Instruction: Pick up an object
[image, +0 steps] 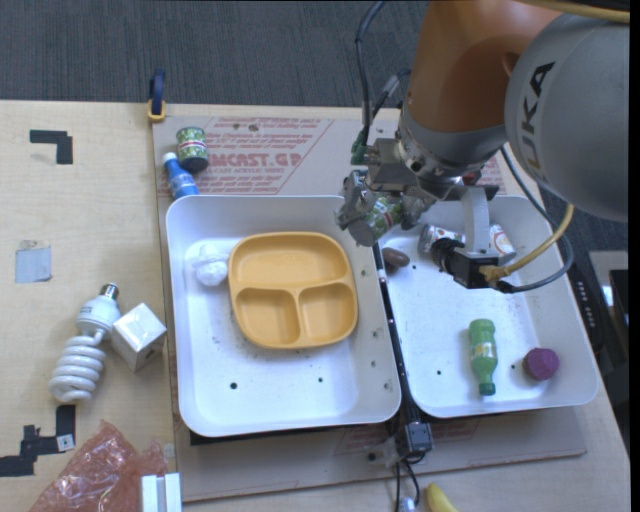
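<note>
Two bins below, gripper low at their far shared rim, grip state impossible to tell; green bottle lying near-right in the right bin, probably light, stiff, slick—best pinched across the body.

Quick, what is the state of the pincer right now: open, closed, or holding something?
Pincer: closed on a small green and white object, above the rim between the two white bins.
</note>
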